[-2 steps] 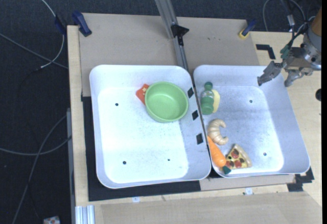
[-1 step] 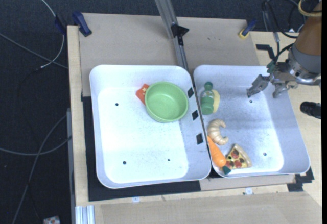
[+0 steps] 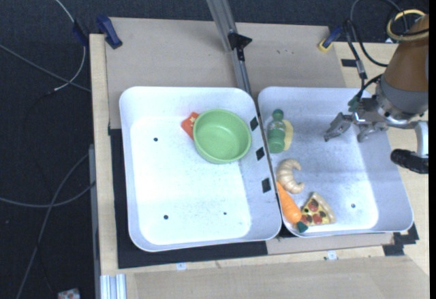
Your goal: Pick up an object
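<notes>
Pizza slice [image 3: 317, 210] bottom; tool [image 3: 352, 126] spread open, holding nothing.

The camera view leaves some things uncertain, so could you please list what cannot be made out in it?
- Red object in the left bin: mostly hidden behind the green bowl, identity unclear.
- Yellow item behind the green bottle: largely covered by it.
- Tool: too small and blurred to judge its state.
- Arm: cut off by the right edge.

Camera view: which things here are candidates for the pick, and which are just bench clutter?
Candidates:
- green plastic bowl
- green bottle
- tan croissant toy
- orange carrot toy
- pizza slice toy

Clutter:
- blue clamps
- black cables
</notes>
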Controlling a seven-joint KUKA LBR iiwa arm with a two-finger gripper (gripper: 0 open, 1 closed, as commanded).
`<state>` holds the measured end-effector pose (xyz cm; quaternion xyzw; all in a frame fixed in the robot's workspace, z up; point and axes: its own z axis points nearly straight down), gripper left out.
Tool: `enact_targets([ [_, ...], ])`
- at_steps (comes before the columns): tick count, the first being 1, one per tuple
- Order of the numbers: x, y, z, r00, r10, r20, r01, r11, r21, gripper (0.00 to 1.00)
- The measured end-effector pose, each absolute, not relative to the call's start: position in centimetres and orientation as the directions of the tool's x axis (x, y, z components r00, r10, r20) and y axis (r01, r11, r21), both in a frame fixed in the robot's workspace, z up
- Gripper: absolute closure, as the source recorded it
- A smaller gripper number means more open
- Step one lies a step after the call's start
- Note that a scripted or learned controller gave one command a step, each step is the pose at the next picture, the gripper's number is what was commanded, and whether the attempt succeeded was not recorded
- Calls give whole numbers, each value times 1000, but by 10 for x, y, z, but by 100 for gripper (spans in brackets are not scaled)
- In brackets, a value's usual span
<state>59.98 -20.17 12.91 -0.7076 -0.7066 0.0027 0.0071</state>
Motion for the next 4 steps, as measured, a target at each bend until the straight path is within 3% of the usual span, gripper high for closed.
enact_targets([
  [1, 598, -201, 93, 0, 1000, 7, 1000, 0, -15, 0],
  [2, 601, -201, 109, 0, 1000, 6, 1000, 0, -6, 100],
  [3, 599, -195, 157, -1, 1000, -1, 1000, 1, 8, 100],
  [4, 601, -195, 215, -1, 1000, -1, 1000, 1, 9, 100],
])
